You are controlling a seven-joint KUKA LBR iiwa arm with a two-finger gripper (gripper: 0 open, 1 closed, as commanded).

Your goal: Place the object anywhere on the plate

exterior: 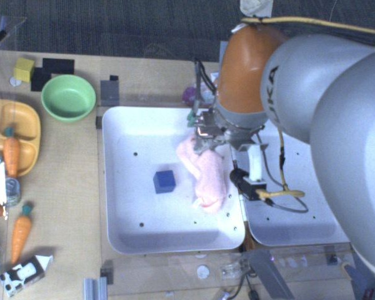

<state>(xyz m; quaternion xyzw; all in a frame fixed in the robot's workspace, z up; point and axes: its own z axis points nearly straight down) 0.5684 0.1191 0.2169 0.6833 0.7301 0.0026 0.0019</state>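
**Gripper over the pink cloth in the left bin**

The arm reaches in from the right, and its gripper sits low at the upper end of a pink cloth. The cloth runs down from there toward the right wall of the left bin, and appears to touch the gripper. A blue cube lies apart to its left. I cannot tell how the gripper is set.

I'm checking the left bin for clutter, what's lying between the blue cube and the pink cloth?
Nothing: in the camera view, only bare white bin floor separates the blue cube from the pink cloth on its right.
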